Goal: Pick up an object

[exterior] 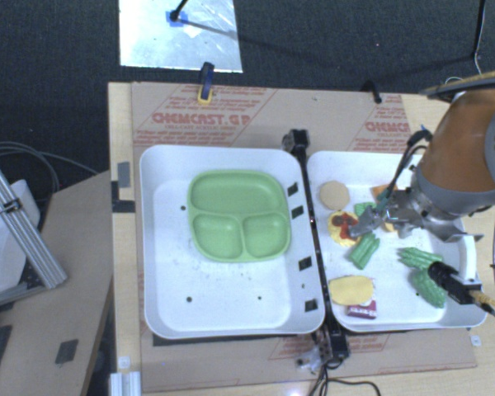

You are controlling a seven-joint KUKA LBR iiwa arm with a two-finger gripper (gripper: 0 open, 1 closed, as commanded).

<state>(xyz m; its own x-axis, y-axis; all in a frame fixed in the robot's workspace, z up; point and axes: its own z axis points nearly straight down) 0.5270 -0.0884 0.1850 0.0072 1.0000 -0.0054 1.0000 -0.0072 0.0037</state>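
My gripper (371, 223) hangs low in the right bin (396, 316), and whether I'm open or holding anything I cannot tell. A green toy (364, 252) lies just at my five o'clock, with a red-and-yellow piece (341, 226) at nine. They crowd me, so I judge I could nudge one aside or pinch two.

Dark carpet floor (49, 48) behind bench. Shiny metal sheet (180, 23) lies on it. Tan side table (58, 304) at left, aluminium rail (16, 229) leaning across.
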